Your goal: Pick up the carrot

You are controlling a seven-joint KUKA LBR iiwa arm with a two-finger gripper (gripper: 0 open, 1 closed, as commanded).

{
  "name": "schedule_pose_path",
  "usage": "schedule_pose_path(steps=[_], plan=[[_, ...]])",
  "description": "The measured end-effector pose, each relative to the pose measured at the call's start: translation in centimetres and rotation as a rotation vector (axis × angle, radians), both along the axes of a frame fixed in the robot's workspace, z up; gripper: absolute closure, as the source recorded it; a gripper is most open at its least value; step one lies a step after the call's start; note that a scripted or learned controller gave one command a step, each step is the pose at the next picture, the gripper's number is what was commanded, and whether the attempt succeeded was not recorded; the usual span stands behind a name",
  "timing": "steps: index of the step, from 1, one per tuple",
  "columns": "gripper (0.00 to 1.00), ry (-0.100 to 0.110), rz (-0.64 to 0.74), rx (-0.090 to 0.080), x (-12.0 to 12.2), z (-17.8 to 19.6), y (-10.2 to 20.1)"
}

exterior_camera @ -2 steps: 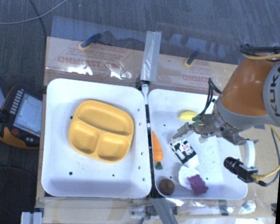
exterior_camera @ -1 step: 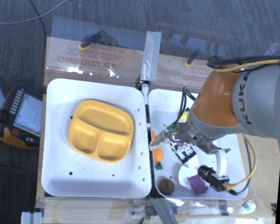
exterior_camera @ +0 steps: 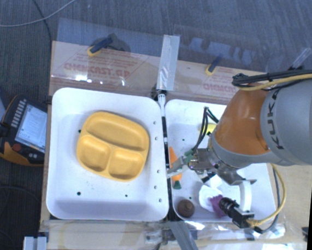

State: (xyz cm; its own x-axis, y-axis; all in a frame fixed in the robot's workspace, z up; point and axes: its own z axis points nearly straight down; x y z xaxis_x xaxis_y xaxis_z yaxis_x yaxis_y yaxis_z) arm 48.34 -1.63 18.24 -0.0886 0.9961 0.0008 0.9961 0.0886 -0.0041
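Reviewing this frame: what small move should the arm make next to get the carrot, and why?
Probably a short descent with a slight shift toward the bins' divider. The gripper hovers in the right bin, and the carrot lies just beside it, against the left wall, partly hidden. Nothing visibly sits between its fingers.

A yellow three-compartment tray (exterior_camera: 112, 145) lies in the left bin (exterior_camera: 56, 194). The grey-and-orange arm (exterior_camera: 254, 128) hangs over the right bin (exterior_camera: 187, 116) from three o'clock, with the gripper (exterior_camera: 181, 163) low by that bin's left wall. The carrot (exterior_camera: 172, 153) shows as an orange sliver just beside it. A brown round object (exterior_camera: 185, 208) sits at the right bin's six o'clock edge, with a purple item (exterior_camera: 214, 201) on a white plate (exterior_camera: 206, 197) nearby.
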Motion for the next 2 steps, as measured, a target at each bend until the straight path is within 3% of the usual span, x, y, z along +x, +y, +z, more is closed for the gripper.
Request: schedule_pose_path(steps=[1,2], plan=[[0.0,-0.003,0.314,0.0,2.2,0.1,-4.3],[0.0,-0.001,0.213,0.001,0.0,0.0,2.7]])
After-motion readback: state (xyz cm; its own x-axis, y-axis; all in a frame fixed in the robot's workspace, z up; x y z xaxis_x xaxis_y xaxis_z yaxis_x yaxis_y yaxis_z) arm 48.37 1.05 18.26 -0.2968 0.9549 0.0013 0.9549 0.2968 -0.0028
